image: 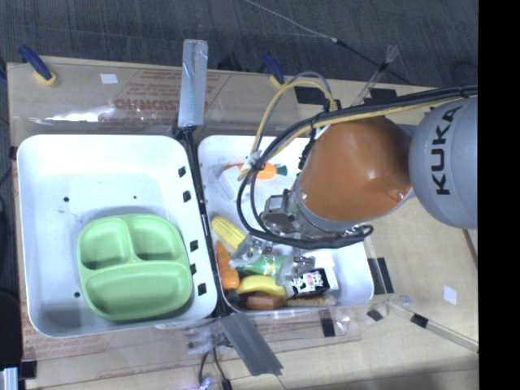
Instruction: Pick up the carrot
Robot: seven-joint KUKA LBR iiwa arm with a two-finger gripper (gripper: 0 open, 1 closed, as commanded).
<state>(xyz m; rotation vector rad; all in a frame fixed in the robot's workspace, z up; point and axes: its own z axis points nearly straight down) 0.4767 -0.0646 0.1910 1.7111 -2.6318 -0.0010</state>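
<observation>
one carrot [224, 265] lies just left of the hand [272, 254]; hand's state can't be told.

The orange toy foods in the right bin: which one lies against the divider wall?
The carrot, long and plain orange, lies along the divider-side wall. The other orange piece sits near the far wall.
</observation>
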